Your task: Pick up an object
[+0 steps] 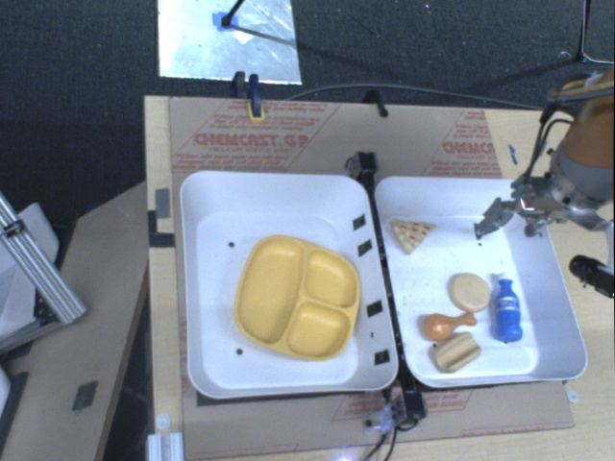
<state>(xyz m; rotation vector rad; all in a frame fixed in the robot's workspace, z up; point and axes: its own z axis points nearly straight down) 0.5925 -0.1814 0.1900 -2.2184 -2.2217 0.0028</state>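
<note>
The gripper [507, 214] hangs over the far right part of the right bin [562, 286], close to its right wall, with the grey arm [586, 161] entering from the right edge of the picture. Its dark fingers are small and partly merged with the wrist hardware, so I cannot tell whether it is released or clenched; nothing is visible between the fingers.

All the graspable things lie in the right bin. A pizza slice [410, 232] lies near the far left corner, well apart from the gripper and to its left, its tip pointing toward the near left. A blue bottle [505, 310] lies nearer the front, almost straight below the gripper in the picture, with its long axis running far-to-near and its cap toward the far wall. Just beside it on the left is a round tan bun [469, 291]. Nearer the front edge lie an orange drumstick [445, 326], its long axis running left to right with the thick end to the left, and a hot-dog roll [455, 352], tilted slightly, close to the near wall.

The left bin [207, 257] holds a yellow divided plate [298, 296], turned at a slant in the middle of the bin.
</note>
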